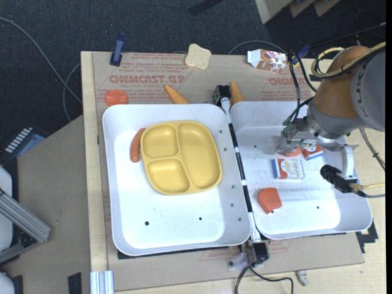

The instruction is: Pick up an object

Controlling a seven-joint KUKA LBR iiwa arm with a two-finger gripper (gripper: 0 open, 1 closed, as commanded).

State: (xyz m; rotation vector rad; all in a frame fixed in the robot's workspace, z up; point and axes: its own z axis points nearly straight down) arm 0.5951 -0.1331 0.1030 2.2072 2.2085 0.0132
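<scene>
Camera view: end effector over right bin; grip state unclear.

right bin front open, orange block beside

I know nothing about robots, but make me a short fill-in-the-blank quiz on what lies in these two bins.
1. The yellow divided plastic plate lies in the ____ bin.
2. The plate has ____ compartments.
3. The orange-red sausage lies beside the plate's ____ edge.
4. The orange block shares the right bin with a small white ____.

Missing words: left; three; left; carton
</scene>
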